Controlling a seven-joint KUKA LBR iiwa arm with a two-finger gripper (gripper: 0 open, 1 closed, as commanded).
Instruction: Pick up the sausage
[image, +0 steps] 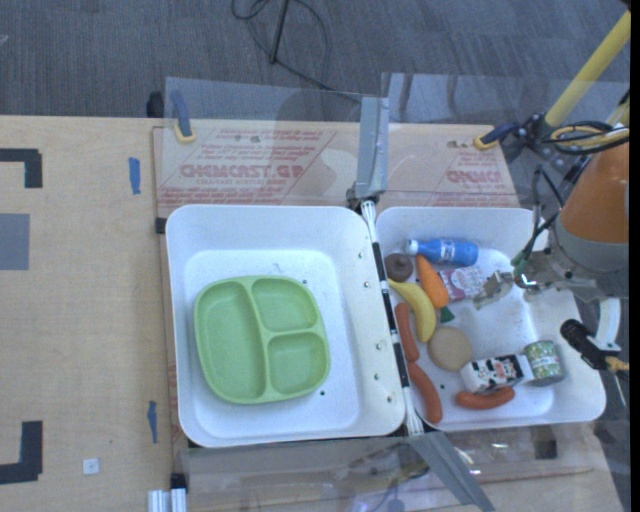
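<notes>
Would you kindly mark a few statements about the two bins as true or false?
1. The green divided plate lies in the left bin. True.
2. The banana lies on the green plate. False: it lies in the right bin, beside the carrot.
3. The blue bottle lies on its side near the right bin's far edge. True.
4. The small can is in the left bin. False: it is in the right bin, next to the black-and-white toy.
5. A sausage lies near the right bin's near edge. True.
</notes>
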